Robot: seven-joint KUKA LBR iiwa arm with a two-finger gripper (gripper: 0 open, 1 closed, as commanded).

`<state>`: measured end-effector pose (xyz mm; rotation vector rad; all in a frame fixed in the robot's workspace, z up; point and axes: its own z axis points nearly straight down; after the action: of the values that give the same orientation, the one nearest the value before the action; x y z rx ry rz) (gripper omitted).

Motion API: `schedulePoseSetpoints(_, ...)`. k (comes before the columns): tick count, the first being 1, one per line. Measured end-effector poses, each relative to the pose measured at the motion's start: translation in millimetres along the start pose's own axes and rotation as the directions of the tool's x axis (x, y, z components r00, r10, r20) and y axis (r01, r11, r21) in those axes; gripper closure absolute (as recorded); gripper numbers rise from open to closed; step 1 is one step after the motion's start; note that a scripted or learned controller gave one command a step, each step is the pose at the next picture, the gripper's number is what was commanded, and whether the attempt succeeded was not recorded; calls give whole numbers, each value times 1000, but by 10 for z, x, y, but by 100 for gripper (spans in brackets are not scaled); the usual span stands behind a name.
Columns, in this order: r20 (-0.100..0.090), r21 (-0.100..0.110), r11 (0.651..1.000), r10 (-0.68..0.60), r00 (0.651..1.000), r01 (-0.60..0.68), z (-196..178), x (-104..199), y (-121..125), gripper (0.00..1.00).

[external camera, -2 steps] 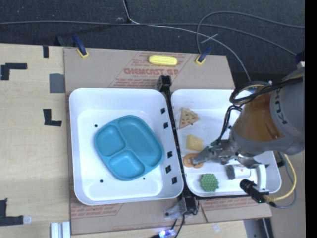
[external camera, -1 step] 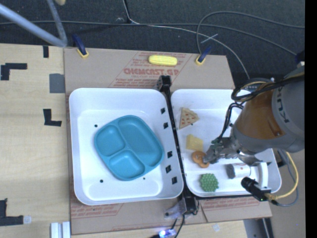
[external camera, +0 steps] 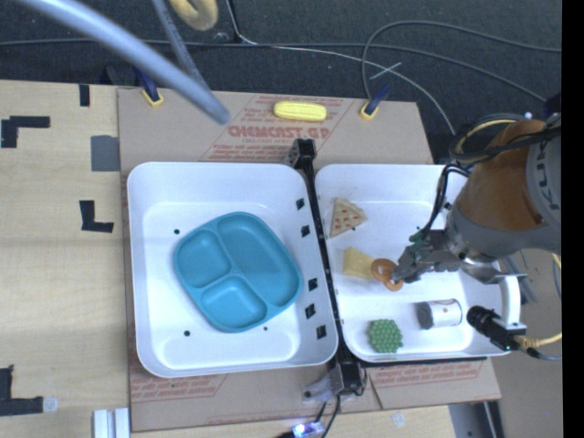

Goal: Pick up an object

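wooden bench (external camera: 55, 245), cardboard sheet (external camera: 265, 130), dark floor (external camera: 365, 7)

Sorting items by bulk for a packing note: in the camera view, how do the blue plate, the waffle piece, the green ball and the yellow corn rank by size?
1. Blue plate, clearly largest.
2. Yellow corn.
3. Waffle piece and green ball look alike; I won't rank them.

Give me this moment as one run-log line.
arm: over right bin | tool: low, at orange ring beside yellow wedge | grasp: unconfirmed | left bin: blue divided plate
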<state>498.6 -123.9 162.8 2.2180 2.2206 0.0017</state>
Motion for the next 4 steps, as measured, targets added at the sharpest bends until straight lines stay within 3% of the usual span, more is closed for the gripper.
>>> schedulePoseSetpoints(2,0,0,1000,0,1000,0,-912,-56,-50,100)
schedulePoseSetpoints(4,-2,5,1000,-5,1000,5,-779,891,450,100)
